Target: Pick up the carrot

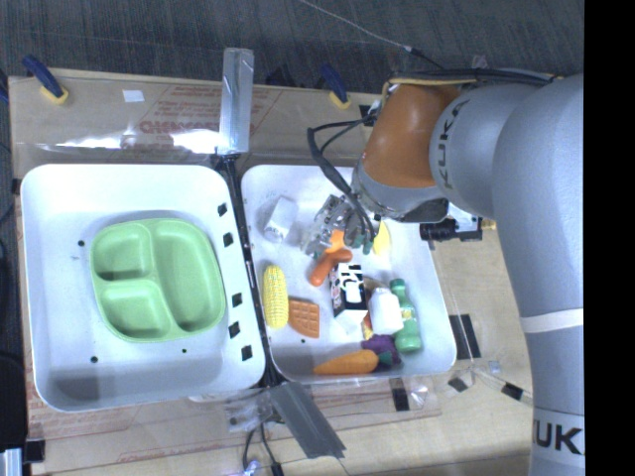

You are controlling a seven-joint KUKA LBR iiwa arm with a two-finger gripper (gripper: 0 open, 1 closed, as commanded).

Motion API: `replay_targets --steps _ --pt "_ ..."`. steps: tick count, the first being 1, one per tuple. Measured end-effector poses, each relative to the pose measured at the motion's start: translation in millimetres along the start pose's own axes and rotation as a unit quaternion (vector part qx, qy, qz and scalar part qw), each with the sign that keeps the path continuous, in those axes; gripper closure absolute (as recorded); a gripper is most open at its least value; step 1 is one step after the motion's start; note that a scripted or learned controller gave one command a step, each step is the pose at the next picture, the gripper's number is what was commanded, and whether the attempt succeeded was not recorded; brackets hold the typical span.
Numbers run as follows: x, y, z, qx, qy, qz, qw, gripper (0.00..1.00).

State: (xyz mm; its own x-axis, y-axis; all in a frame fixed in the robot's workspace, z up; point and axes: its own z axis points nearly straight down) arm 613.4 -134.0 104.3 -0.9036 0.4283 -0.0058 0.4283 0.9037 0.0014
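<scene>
right bin: gripper over small carrot, fingers' state can't tell; 2nd carrot near front.

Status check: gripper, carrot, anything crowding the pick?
Gripper low in right bin, over an orange piece. Carrot lying at bin's near edge, ungrasped. Purple-green vegetable against its tip.

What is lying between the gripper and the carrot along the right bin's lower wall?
An orange piece lies by the gripper; a black-and-white packet and a waffle lie between it and the carrot. From above, the carrot looks uncovered.
</scene>
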Motion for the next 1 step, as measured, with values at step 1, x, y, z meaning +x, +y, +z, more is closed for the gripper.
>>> replay_targets --steps 1 --pt "-0.8 1.6 -10.7 0.0 -0.001 -0.004 1.0 1.0"
